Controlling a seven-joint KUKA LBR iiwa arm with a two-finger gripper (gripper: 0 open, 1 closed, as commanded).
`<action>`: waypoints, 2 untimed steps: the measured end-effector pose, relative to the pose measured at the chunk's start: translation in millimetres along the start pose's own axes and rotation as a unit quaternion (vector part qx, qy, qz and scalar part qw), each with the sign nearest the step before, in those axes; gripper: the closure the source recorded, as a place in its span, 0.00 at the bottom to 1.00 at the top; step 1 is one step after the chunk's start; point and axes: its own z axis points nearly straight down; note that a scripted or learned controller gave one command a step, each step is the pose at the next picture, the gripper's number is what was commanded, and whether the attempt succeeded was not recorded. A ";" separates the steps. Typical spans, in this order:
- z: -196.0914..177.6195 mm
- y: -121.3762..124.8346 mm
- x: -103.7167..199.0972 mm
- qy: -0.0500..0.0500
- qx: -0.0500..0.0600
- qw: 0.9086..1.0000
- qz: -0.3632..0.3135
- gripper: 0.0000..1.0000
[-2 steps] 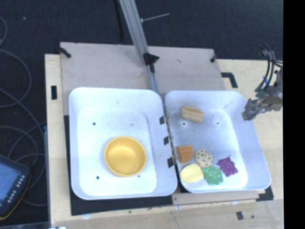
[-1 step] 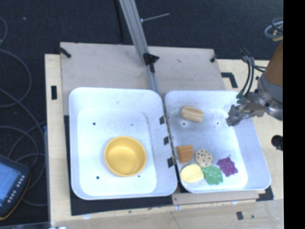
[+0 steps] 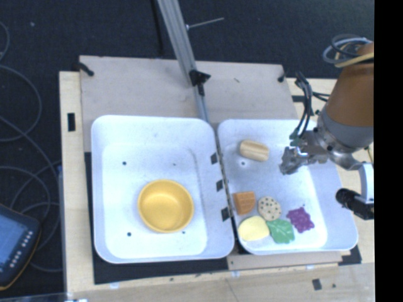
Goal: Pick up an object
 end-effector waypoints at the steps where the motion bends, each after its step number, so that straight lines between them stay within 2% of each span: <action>1: -3.6 -5.0 45.9 0.001 0.000 1.000 -0.001 1.00; 2: 13.9 -9.9 97.6 0.000 0.001 1.000 0.000 1.00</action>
